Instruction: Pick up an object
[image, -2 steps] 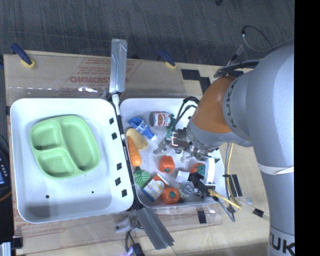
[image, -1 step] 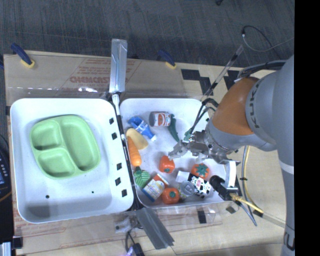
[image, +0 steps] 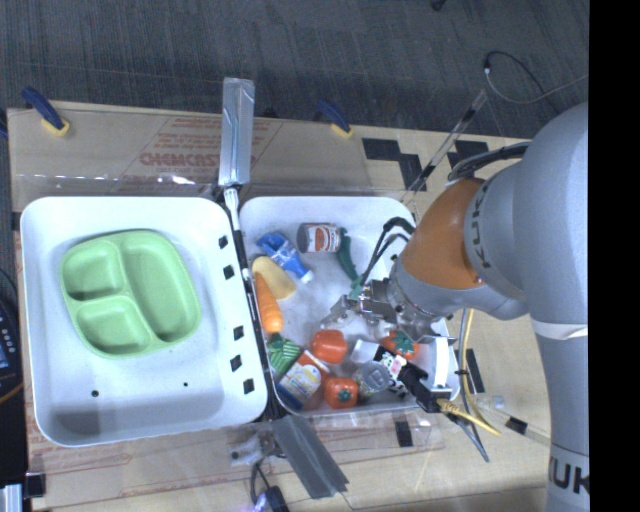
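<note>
Right bin (image: 300, 212): carrot (image: 269, 306) lies lengthwise, near-vertical.

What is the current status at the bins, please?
Gripper low over right bin, fingers unclear. Nothing seen held. Toys crowded below: carrot, can, tomato. Green tray in left bin.

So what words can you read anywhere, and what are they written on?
"KU", white letters cut off by the picture's edge, on the grey robot arm's base.
Faint red print on the clear plastic sheet over the brown cardboard behind the bins: too blurred to read.
Labels on the small can and packets in the right white bin: too small to read.
</note>
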